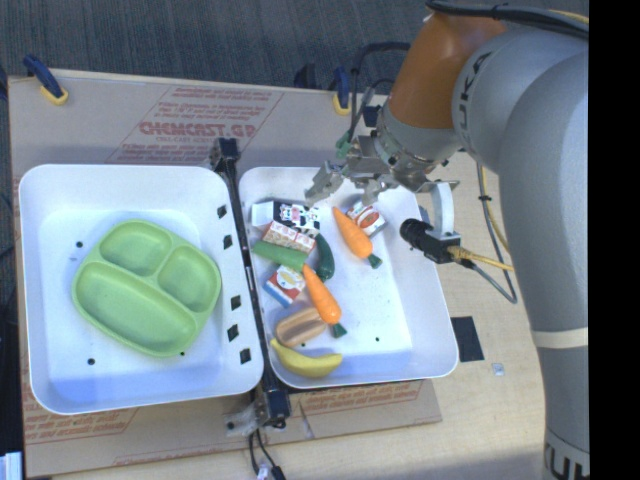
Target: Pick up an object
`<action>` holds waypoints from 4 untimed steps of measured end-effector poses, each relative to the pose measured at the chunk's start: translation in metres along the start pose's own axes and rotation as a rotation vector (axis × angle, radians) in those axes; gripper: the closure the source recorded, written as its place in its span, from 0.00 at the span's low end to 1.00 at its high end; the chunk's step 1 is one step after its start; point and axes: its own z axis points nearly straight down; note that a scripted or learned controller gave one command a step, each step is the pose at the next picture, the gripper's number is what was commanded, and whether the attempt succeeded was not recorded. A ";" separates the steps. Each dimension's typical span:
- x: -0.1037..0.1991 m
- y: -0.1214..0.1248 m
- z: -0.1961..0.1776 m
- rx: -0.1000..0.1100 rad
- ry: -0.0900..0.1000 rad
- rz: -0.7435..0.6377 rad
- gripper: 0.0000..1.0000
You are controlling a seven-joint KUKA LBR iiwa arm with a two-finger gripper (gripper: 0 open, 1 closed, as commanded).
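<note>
My gripper (346, 186) hovers over the far part of the right bin (425, 318), its fingers spread apart with nothing between them. Just below it lie an orange carrot (352, 234) and a small red-and-white packet (369, 218). To its left sits a black-and-white carton (296, 214) beside a striped box (287, 236). Further toward the front are a dark green vegetable (325, 256), a second carrot (321, 295), a small blue-and-white pack (284, 283), a hot dog bun (300, 325) and a yellow banana (305, 361).
The left bin (50, 208) holds a green divided plate (148, 286). A black divider (236, 238) runs between the bins. The right bin's near-right floor (390, 308) is bare. Cardboard (200, 118) lies under both bins.
</note>
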 end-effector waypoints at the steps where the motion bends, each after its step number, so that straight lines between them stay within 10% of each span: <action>1: -0.010 -0.058 -0.191 -0.011 -0.004 0.000 0.00; 2: -0.041 -0.116 -0.076 -0.001 -0.001 0.001 0.00; 3: -0.062 -0.145 0.130 -0.002 0.001 -0.001 0.00; 4: -0.025 -0.085 0.121 -0.001 0.000 -0.003 0.00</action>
